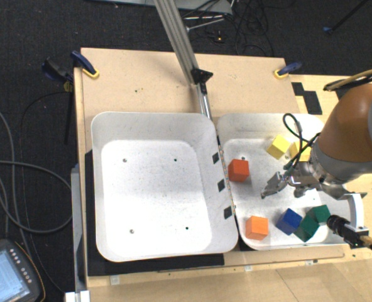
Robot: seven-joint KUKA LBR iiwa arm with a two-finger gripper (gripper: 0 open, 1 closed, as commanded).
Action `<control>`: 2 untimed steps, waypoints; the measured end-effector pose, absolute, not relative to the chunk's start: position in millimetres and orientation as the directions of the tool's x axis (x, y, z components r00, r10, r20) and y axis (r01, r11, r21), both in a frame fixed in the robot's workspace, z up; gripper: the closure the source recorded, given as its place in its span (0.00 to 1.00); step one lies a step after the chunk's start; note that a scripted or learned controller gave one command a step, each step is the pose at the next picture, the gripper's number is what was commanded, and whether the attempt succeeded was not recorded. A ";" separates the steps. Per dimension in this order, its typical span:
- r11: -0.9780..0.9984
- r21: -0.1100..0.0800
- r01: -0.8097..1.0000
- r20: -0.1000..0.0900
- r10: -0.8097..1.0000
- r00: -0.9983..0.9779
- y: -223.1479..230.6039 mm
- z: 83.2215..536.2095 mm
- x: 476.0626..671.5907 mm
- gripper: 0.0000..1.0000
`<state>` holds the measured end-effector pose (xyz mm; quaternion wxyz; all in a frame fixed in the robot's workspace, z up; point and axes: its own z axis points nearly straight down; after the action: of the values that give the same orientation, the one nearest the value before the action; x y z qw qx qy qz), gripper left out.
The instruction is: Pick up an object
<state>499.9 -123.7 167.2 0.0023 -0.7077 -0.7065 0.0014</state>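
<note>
Over the right bin (249,126), the gripper (273,189) hangs with fingers parted, grasping nothing. Just left of it sits a red-orange block (239,170); an orange block (257,227), blue block (290,221) and green block (313,222) lie near the front wall.

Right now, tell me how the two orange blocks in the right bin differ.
The upper orange block is a deeper red-orange; the lower orange block is paler. The upper one sits mid-bin, level with the gripper; the lower one lies near the right bin's front rim, beside the blue block. Both are small cubes resting free on the bin floor, neither gripped.
</note>
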 end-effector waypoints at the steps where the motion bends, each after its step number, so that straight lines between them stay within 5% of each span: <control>1: -0.001 -0.006 1.000 0.001 1.000 0.001 -123.0 104.6 504.2 0.00; 2: -0.002 0.001 1.000 0.000 1.000 0.002 -123.7 118.4 506.1 1.00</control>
<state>506.1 -123.7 118.4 -0.0006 -0.7077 -0.7065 -0.0005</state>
